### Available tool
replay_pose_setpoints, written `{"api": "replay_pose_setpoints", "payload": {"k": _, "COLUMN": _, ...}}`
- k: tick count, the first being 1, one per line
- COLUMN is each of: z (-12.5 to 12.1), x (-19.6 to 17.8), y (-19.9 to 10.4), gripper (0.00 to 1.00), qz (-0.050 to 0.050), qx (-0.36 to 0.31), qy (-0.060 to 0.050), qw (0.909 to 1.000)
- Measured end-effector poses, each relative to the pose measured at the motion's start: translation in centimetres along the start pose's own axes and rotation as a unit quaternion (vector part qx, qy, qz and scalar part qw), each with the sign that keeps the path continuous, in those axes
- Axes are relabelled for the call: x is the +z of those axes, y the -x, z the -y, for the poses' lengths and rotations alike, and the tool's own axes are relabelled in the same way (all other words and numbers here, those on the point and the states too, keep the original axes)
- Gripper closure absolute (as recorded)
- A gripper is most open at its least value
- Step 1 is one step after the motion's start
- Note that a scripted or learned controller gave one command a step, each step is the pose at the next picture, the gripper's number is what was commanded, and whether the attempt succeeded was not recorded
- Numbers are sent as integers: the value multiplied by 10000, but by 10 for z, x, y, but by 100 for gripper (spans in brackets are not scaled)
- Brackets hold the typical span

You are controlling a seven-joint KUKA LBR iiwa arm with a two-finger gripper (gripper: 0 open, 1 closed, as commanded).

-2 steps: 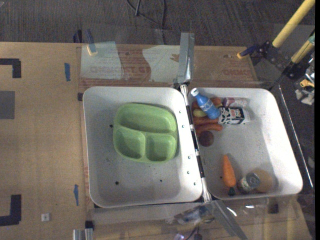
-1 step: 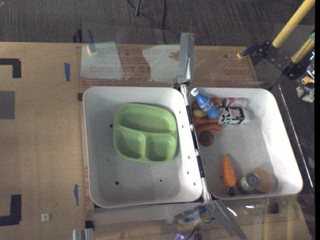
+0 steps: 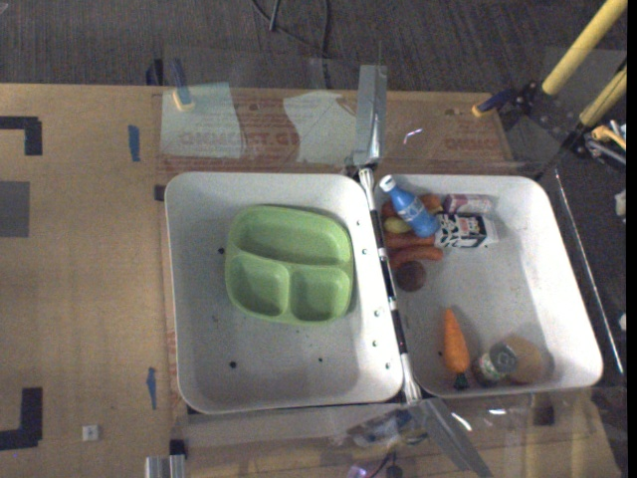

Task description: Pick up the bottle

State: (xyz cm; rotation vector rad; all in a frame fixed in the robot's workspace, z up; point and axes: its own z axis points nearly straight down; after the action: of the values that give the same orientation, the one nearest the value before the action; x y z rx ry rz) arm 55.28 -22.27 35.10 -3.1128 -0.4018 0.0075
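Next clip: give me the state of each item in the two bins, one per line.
blue bottle: lying tilted in the right bin's top left corner, white cap toward the corner, resting on other toys
milk carton: on its side, beside the bottle
carrot: lying flat, apart from the pile
green tray: flat, right way up, in the left bin
small jar: tipped over near the right bin's front wall

A green, three-compartment plastic tray (image 3: 291, 264) lies in the left white bin (image 3: 199, 366). The right white bin (image 3: 537, 287) holds a cow-patterned milk carton (image 3: 464, 230), a red sausage (image 3: 416, 254), a dark round fruit (image 3: 411, 276), an orange carrot (image 3: 455, 341) and a small green-labelled jar (image 3: 493, 365).
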Motion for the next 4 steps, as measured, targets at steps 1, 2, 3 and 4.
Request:
{"api": "replay_pose_setpoints", "payload": {"k": 1, "z": 1, "x": -10, "y": -1, "gripper": 100, "qz": 6, "qx": -24, "qy": 1, "qw": 10000}}
{"api": "replay_pose_setpoints", "payload": {"k": 2, "z": 3, "x": -4, "y": 6, "gripper": 100, "qz": 1, "qx": 251, "qy": -3, "qw": 9997}}
{"api": "replay_pose_setpoints", "payload": {"k": 3, "z": 3, "x": -14, "y": 5, "gripper": 100, "qz": 3, "qx": 235, "qy": 1, "qw": 9997}}
{"api": "replay_pose_setpoints", "payload": {"k": 4, "z": 4, "x": -24, "y": 4, "gripper": 100, "qz": 10, "qx": 215, "qy": 2, "qw": 9998}}
